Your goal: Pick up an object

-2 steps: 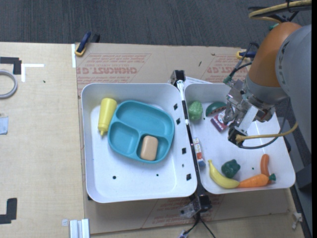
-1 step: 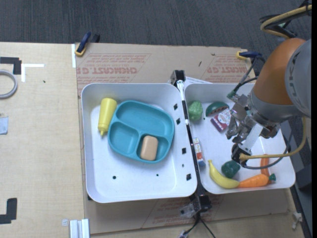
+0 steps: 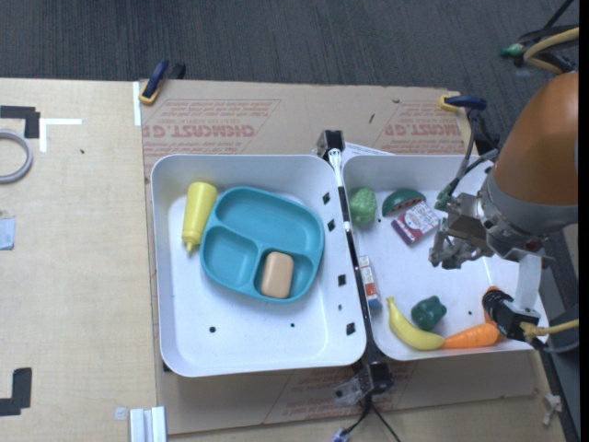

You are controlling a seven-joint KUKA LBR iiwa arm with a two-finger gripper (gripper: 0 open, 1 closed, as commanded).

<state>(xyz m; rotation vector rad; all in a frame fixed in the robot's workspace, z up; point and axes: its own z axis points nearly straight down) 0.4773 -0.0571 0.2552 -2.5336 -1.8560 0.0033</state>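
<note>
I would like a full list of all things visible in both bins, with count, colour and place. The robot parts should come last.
tray: 1, blue, left bin
bottle: 1, yellow, left of tray
bread piece: 1, tan, in a tray compartment
green item: 1, right bin, top left
packet: 1, red-white, right bin
banana: 1, yellow, right bin, bottom
broccoli: 1, dark green, beside banana
carrot: 1, orange, right of banana
gripper: 1, grey, above right bin

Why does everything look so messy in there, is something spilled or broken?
Nothing looks spilled or broken. The yellow bottle just lies on its side beside the blue tray, and the banana, carrot and other toy food lie loose in the right bin.
</note>
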